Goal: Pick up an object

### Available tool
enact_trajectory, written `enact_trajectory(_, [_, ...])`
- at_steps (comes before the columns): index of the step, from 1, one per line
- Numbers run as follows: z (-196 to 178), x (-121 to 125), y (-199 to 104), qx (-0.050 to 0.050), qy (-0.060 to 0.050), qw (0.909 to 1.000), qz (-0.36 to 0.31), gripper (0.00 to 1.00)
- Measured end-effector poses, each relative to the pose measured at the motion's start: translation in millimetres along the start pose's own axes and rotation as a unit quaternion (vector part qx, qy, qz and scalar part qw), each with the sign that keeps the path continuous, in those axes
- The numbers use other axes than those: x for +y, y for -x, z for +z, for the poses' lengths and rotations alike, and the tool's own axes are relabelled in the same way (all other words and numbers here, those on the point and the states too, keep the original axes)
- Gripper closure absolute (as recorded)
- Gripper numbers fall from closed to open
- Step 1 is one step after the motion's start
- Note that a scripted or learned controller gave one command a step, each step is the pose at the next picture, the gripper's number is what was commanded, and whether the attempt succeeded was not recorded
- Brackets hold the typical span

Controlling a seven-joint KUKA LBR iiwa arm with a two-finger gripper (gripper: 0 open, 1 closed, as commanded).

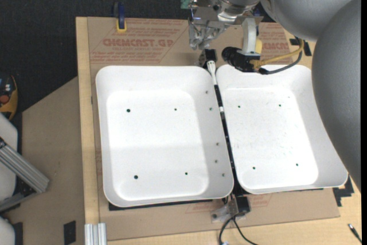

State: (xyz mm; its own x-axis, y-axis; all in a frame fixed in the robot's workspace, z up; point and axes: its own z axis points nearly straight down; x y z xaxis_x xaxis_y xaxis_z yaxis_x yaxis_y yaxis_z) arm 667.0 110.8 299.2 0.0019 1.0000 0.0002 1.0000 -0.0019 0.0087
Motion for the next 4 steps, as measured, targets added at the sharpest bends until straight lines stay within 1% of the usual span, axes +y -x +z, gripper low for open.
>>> enact_trajectory(1, [-44.1,0.9,52.1,-0.001,0.000,1.0000,0.002,1.00])
enact_trajectory(2, [32.0,-2.8,-18.4,0.001,-0.009,0.9999,-0.004,1.00])
enact_trajectory(3, [-24.6,-0.4,22.1,0.000,0.000,1.0000,0.001,1.00])
enact_trajectory(4, [55.5,-29.4,-45.9,0.000,-0.009,1.0000,-0.004,1.00])
